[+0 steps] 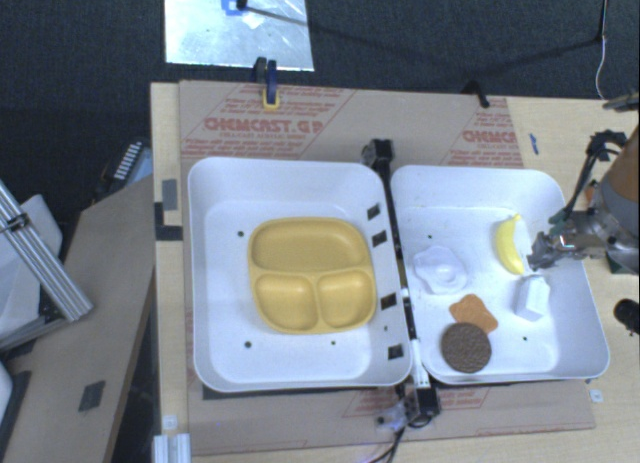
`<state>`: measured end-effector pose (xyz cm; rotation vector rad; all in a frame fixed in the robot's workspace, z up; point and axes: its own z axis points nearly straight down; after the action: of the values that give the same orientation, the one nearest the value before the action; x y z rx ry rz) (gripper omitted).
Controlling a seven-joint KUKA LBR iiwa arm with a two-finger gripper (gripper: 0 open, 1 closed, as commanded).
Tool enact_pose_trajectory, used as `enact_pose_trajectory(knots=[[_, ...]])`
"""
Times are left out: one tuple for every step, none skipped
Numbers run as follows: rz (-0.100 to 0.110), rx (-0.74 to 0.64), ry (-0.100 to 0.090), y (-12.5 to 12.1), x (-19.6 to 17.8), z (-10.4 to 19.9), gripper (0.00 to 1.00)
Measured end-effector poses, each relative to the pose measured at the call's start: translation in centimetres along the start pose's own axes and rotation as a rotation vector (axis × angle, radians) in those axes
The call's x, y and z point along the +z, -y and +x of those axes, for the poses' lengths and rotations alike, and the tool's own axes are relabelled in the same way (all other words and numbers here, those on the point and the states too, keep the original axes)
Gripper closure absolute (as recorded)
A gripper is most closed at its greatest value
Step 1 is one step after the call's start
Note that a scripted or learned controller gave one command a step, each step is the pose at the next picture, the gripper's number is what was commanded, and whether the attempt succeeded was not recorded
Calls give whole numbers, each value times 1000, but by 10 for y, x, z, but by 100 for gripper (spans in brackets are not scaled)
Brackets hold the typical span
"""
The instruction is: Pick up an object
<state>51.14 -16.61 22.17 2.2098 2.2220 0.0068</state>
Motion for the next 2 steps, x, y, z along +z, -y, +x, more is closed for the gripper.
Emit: enact_pose_trajectory(knots=[[2, 1, 0, -2, -39, 0, 100], [6, -4, -4, -4, -23, 51, 100]])
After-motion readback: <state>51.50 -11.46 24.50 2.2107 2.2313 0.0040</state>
